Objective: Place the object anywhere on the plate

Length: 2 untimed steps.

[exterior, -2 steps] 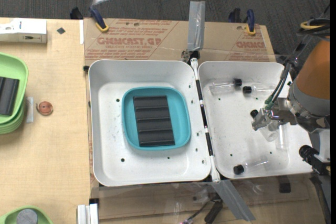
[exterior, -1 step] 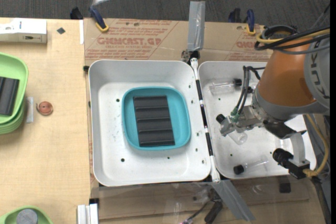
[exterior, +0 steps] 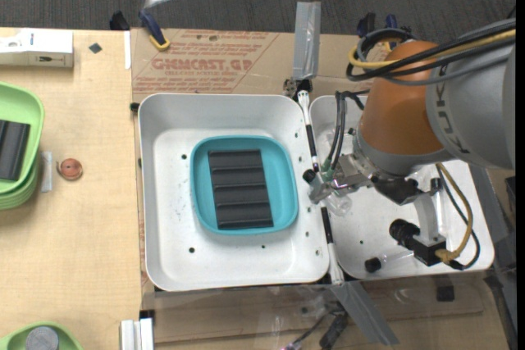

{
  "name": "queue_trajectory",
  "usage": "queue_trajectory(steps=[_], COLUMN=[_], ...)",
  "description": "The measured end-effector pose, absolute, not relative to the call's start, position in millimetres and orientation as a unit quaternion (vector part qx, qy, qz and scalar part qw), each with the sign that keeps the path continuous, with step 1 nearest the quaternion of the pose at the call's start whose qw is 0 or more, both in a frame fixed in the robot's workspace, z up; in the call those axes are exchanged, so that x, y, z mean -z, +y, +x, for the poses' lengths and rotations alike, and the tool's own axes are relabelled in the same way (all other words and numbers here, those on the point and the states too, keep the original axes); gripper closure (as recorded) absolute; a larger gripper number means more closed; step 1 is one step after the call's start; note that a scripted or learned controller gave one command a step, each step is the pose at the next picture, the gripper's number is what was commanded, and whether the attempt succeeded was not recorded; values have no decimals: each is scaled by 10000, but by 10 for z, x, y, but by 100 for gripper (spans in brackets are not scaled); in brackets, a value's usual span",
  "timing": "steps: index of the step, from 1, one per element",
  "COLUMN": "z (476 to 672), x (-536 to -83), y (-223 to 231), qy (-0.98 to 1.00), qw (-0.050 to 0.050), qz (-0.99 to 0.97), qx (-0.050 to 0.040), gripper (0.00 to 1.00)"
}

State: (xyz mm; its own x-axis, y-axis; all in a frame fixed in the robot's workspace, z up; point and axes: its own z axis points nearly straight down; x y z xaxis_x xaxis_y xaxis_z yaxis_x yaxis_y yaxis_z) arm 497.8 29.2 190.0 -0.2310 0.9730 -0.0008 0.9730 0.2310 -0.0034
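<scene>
Camera view, left to right: my teal plate [exterior: 285, 176] sits in the left bin [exterior: 164, 201], already carrying a dark ridged block [exterior: 239, 188], probably the object. End effector [exterior: 332, 186] hovers over the bins' shared edge; grip unreadable.

Black ridged block [exterior: 240, 189] covers plate [exterior: 283, 168]; bare rim around.
</scene>
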Motion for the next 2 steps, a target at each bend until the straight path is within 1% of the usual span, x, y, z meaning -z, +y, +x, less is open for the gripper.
queue_trajectory(steps=[1, 2], z=[4979, 5310], x=[-1901, -2471], y=[290, 504], qy=[-7842, -7881], qw=[7, 1], qz=[-6205, -6155], qx=[-15, -18], gripper=[0, 0])
